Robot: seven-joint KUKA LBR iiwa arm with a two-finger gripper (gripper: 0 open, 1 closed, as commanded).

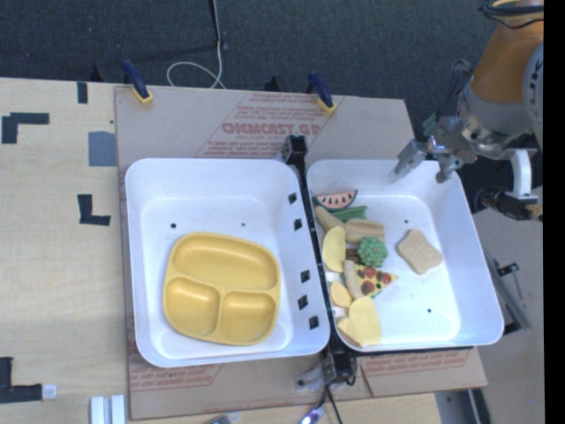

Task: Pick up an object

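Observation:
My gripper (425, 164) hangs open over the far right corner of the right bin (468, 237), its two grey fingers spread and nothing between them. Below it in that bin lies a tan bread slice (418, 252) on its own. Along the bin's left side lies a pile of toy food: a watermelon slice (336, 200), a green broccoli (372, 252), a pizza slice (377, 280), a yellow piece (334, 249) and a yellow heart-like piece (362, 322).
The left bin (141, 201) holds a yellow divided tray (221, 288). A black divider (305, 246) runs between the bins. Cardboard lies under both, held by blue clamps (137, 82) at the far edge. A cable (199, 69) loops behind.

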